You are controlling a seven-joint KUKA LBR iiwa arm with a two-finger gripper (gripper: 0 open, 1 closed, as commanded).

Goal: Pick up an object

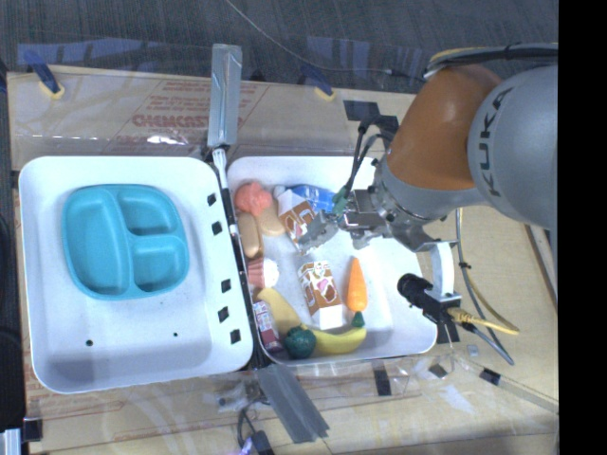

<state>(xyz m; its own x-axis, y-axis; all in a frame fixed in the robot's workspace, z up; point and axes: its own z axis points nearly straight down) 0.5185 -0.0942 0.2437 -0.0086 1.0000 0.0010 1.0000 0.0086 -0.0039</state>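
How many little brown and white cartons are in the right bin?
2. One carton lies mid-bin, just left of the carrot. The other carton lies farther back, beside the end effector. The arm covers part of the right bin, so more could be hidden.

Light is even, diffuse, from overhead; moderately bright. The two shallow white plastic bins (123,358) read near-saturated, with little surface detail on their floors. Soft shadow lies under the grey and orange arm (465,140) across the right bin's far right corner. Clear plastic sheeting (123,112) on the far side of the bench shows pale glare streaks. Focus is slightly soft overall; small labels are unreadable. The dark floor at the far edge is dim and grainy.
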